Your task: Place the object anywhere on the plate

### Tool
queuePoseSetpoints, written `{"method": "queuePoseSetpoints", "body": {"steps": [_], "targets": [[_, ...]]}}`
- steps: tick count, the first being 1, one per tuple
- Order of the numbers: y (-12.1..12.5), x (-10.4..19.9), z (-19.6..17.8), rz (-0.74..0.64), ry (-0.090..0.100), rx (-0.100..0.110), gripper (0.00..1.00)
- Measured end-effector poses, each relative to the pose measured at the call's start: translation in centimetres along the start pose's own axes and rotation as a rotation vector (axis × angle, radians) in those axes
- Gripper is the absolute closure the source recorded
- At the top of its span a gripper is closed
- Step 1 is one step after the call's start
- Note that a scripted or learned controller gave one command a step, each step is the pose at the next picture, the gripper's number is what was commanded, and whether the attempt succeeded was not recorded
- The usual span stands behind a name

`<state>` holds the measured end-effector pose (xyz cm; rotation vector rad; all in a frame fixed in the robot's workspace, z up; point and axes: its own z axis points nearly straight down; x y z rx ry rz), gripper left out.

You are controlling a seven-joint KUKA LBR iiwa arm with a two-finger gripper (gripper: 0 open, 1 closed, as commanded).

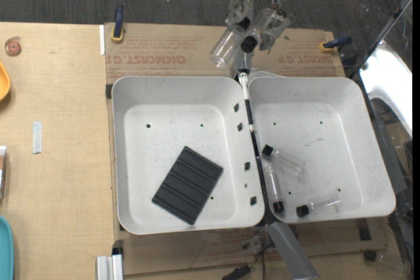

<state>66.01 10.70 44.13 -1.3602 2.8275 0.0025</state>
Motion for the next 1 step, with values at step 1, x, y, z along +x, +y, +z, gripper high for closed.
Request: {"method": "queuePoseSetpoints", "body": {"steps": [1], "targets": [[-1.27, 4.28, 0.0, -0.39, 0.001, -0.002, 1.0]]}}
